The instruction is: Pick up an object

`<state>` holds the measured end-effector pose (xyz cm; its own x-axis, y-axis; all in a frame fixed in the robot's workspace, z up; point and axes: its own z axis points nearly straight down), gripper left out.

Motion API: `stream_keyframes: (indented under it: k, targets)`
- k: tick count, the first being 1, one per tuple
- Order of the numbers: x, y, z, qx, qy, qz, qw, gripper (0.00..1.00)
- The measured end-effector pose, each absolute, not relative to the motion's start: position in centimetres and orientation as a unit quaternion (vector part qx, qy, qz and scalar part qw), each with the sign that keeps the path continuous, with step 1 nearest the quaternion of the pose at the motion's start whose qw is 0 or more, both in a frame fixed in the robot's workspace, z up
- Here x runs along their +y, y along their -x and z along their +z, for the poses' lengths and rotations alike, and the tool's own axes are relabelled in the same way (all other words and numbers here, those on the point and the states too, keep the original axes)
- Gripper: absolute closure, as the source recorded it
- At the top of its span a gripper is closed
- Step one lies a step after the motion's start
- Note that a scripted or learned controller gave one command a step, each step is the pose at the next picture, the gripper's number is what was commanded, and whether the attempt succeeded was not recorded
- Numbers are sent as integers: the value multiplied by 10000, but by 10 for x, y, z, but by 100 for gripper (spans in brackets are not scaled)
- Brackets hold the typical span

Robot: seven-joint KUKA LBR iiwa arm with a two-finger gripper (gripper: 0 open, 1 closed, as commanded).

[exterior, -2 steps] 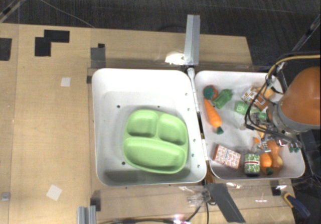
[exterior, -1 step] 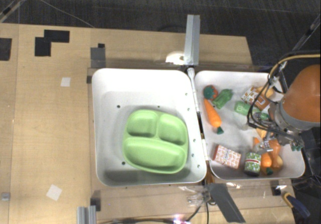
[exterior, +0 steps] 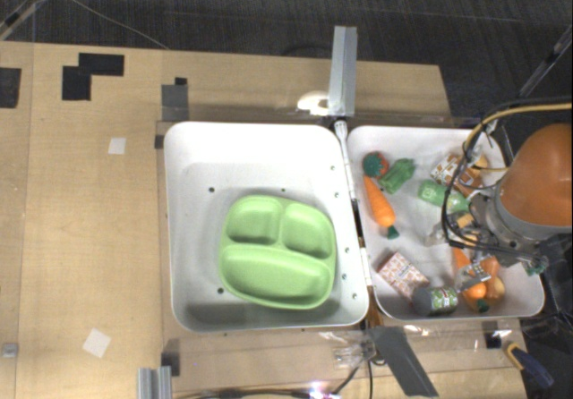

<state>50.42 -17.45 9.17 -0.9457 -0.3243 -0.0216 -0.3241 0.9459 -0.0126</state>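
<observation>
The right bin point(exterior: 407, 134) holds several small objects. An orange carrot point(exterior: 380, 203) lies near its left wall, with a green toy point(exterior: 397, 174) and a red-and-green piece point(exterior: 373, 163) above it. A patterned box point(exterior: 402, 273) and a small can point(exterior: 437, 300) lie near the front edge. A green bottle point(exterior: 443, 196) and a small carton point(exterior: 445, 170) sit further right. My gripper point(exterior: 474, 265) hangs low over the bin's right front corner, under the grey wrist and orange band point(exterior: 540, 175). It is just above some orange pieces point(exterior: 481, 290). The wrist and cables hide its tips.
The left bin point(exterior: 192, 209) holds a green divided plate point(exterior: 279, 250). A metal post point(exterior: 343, 75) stands behind the wall between the two bins. Wooden bench surface stretches to the left. Cables loop around the wrist over the right bin's back right.
</observation>
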Motion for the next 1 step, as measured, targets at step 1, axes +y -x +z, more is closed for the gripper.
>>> stream_keyframes:
  k: [1]
  targets:
    - [-205, -502, 91, 9777, 2100, -32, 89, 0]
